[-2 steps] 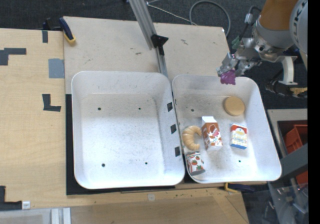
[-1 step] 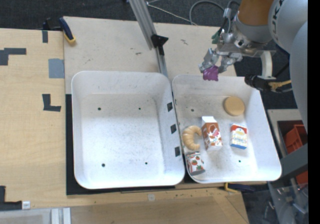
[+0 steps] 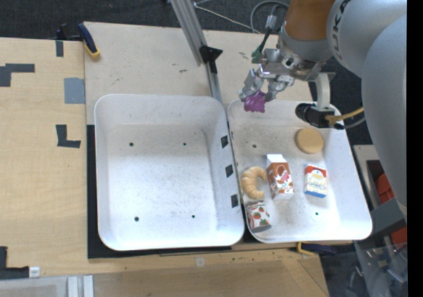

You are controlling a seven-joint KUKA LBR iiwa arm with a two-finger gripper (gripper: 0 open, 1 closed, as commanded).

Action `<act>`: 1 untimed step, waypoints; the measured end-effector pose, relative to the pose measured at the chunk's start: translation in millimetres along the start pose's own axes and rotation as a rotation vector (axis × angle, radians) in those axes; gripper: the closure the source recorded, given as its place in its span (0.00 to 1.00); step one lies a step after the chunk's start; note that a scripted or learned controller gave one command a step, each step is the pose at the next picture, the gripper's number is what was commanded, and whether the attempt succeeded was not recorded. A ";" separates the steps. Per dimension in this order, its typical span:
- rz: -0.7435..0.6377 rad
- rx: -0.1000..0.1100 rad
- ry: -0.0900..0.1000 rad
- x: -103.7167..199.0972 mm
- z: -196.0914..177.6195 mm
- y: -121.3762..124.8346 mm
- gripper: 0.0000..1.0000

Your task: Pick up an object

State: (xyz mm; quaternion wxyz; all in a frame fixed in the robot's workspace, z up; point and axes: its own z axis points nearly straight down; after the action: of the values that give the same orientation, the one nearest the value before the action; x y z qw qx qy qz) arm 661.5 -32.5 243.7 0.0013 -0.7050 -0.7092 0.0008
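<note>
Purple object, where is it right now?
The purple object sits between the gripper's fingers over the right bin's far-left corner.

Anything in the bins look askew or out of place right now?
One item: the small red-and-white carton lies tipped against the right white bin's front-left corner wall, while the two cartons behind it sit squarely. The end effector has a purple object at its fingers.

A light wooden bench [image 3: 39, 176] carries two white bins: one [image 3: 106, 176] at nine o'clock, the other [image 3: 350, 203] at three.
</note>
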 end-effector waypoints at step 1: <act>-0.001 -0.003 0.000 56.6 -3.1 10.5 1.00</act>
State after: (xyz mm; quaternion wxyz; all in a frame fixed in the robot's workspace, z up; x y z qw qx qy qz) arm 671.7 24.2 246.8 0.0004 -0.7046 -0.7096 -0.0002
